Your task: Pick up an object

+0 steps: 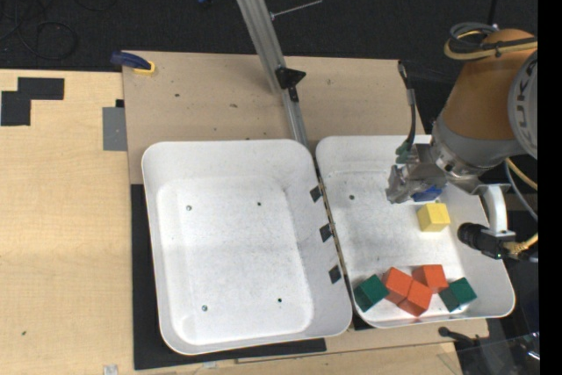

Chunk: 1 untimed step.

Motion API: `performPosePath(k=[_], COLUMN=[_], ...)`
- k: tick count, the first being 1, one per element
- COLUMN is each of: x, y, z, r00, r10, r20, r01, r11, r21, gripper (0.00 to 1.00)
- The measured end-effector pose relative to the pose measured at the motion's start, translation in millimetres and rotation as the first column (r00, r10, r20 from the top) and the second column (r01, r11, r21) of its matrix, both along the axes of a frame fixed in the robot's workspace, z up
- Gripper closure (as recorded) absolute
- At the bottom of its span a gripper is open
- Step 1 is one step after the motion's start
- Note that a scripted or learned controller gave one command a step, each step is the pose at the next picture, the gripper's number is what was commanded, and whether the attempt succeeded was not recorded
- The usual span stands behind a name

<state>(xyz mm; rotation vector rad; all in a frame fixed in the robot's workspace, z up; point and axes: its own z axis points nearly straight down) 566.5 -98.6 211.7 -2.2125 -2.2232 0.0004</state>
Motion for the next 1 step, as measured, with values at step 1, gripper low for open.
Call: performPosePath(k=[1], x=[9.4], y=[45.9], z=[10.8], r00=[1.0], r10=[-0.001], r20=[0.002], r01=[0.001], r11=[1.0], r21=[-0.001], gripper=[1.0])
